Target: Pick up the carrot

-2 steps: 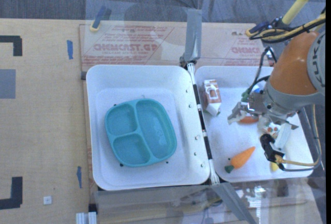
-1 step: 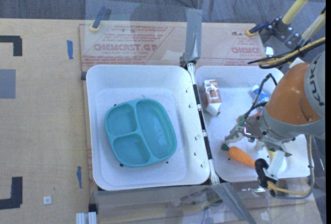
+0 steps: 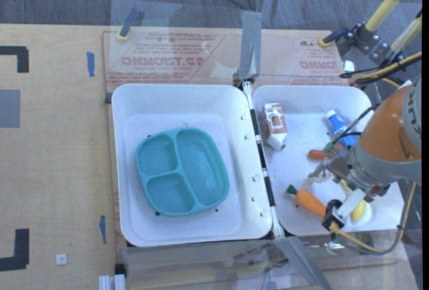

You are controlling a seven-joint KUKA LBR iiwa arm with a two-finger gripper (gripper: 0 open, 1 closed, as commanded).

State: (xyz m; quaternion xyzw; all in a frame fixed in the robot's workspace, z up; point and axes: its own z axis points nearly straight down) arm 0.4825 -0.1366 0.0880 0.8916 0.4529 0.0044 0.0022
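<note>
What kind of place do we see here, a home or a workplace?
Probably a robotics lab, not a home: a bench marked with tape, two white bins side by side, and toy food such as a carrot beside the robot arm.

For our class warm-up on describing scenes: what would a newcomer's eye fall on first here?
First, the teal divided plate lying alone in the left bin. Next, the grey arm with its orange band reaching into the right bin from the right. Near that bin's front lies the carrot, with a small carton further back.
</note>
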